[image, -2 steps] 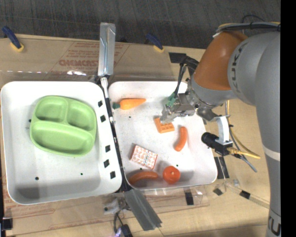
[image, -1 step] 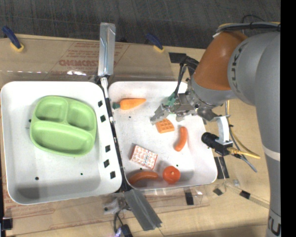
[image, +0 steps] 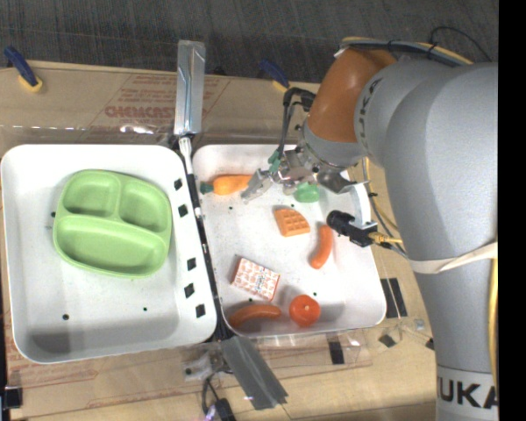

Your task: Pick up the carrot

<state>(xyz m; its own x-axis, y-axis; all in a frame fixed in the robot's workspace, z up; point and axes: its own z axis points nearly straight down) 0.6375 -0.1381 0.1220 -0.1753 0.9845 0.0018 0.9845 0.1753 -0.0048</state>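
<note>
Left bin: holds a green divided plate, lying flat towards the far-left part, three compartments facing up.

Between the bins: a grey metal strip running up from the shared wall to the far side, over brown cardboard with two blue clamps, one at the far left and one further right.

Right bin: near its far-left corner, the carrot, orange, lying on its side just beside the dividing wall. Just right of the carrot, the gripper, pointing left, close to the carrot's right end but with nothing seen between its fingers; jaws apparently slightly apart, tips down near the bin floor. Behind the gripper, partly hidden, a small green object. Towards the middle, a waffle-like orange square. Right of that, a red-orange sausage shape, lying along near-far. At the near side, a patterned pinkish box, an orange curved piece against the near wall, and a red tomato.

Far right: the grey arm with its orange band.
</note>
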